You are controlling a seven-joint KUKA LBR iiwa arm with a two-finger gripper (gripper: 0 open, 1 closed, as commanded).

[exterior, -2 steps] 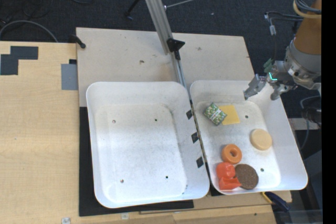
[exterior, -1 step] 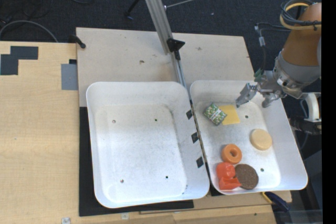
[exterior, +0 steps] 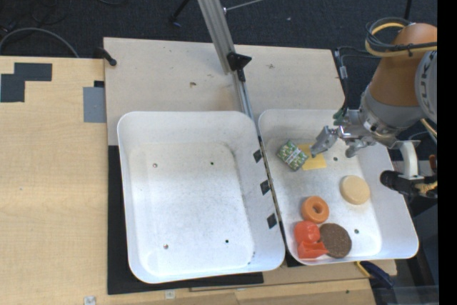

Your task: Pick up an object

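The right bin holds several small objects. A green patterned block lies at its upper left, touching a yellow flat piece. A cream round disc sits to the right, an orange ring below the middle, and a red block next to a brown round cookie at the front. My gripper hangs over the bin's upper middle, just right of the yellow piece, open with nothing between its fingers.
The left bin lies beside the right one, with black clips along their shared edge. A slanted aluminium rail rises from behind the bins. The wooden bench extends to the left.
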